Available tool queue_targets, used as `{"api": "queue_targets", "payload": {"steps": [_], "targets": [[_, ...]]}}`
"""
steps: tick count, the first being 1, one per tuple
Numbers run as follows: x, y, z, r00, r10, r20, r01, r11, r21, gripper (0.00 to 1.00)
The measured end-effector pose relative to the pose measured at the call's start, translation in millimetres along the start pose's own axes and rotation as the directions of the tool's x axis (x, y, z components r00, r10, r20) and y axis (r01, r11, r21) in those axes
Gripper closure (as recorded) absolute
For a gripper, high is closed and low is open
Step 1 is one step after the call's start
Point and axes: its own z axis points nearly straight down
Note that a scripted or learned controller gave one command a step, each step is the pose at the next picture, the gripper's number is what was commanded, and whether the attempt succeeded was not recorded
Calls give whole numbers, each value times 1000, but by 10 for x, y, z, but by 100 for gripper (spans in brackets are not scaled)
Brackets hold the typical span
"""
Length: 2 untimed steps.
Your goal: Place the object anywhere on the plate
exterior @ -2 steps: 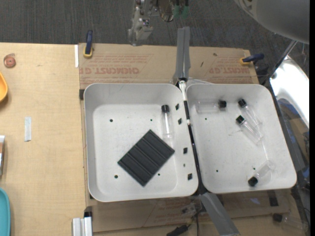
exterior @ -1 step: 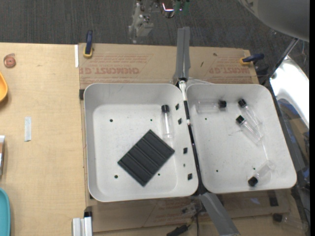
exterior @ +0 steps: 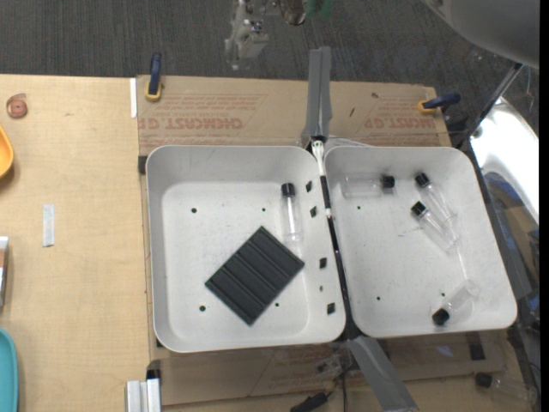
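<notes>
Brown cardboard (exterior: 257, 114) lines the bench under two white bins; the left bin (exterior: 171, 230) holds a dark ribbed plate (exterior: 255, 275), lying flat, with one clear black-capped tube (exterior: 291, 211) just beside its upper corner; four more tubes (exterior: 433, 217) lie scattered in the right bin (exterior: 489, 256); the grey arm (exterior: 480, 7) shows at top right.

brown cardboard sheet (exterior: 283, 114) on a pale wooden bench (exterior: 69, 230), dark carpet (exterior: 103, 24) behind

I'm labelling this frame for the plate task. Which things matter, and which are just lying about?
Job:
dark ribbed plate, left bin
clear vials with black caps: one beside the plate, four in the right bin

Lying about:
clamps
orange dish
</notes>
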Motion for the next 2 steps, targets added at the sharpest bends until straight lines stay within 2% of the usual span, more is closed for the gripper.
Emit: {"api": "queue_targets", "payload": {"steps": [2], "targets": [[-37, 5, -155, 1000, 1, 5, -1, 1000, -2, 100]]}}
